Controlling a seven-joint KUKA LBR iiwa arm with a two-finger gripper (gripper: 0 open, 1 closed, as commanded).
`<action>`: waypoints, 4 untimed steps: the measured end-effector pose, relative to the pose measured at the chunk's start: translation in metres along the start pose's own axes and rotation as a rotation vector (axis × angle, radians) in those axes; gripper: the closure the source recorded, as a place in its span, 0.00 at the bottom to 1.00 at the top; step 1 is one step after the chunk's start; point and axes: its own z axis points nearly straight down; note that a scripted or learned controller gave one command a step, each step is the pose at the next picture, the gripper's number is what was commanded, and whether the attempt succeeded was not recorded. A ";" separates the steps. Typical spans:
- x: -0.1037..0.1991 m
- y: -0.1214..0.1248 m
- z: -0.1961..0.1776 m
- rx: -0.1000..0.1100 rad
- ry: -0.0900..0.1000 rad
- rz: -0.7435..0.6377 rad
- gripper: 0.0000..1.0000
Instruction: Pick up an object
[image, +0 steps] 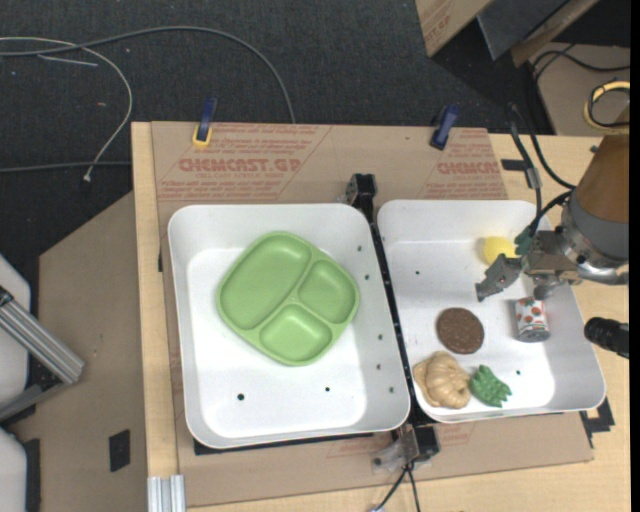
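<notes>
Hanging over the right bin (400, 300), the gripper (518, 282) has its fingers spread wide and holds nothing. It sits near the yellow toy (496, 246) and the little can (532, 319), so it can probably drop onto one.

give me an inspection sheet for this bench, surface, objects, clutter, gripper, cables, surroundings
Surface: cardboard-covered bench with left bin and right bin.
Job's things: in the right bin, yellow piece, brown disc, small can, tan squash, green toy.
Clutter: green divided plate in the left bin.
Gripper: gripper open over the right bin, holding nothing.
Cables: grey cable on the floor.
Surroundings: dark carpet, blue clamps.
</notes>
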 end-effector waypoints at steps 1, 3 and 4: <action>0.000 0.003 -0.007 -0.014 -0.002 -0.004 0.00; 0.004 0.002 0.100 -0.009 -0.001 -0.004 0.00; 0.005 0.002 0.146 -0.011 -0.001 -0.003 0.00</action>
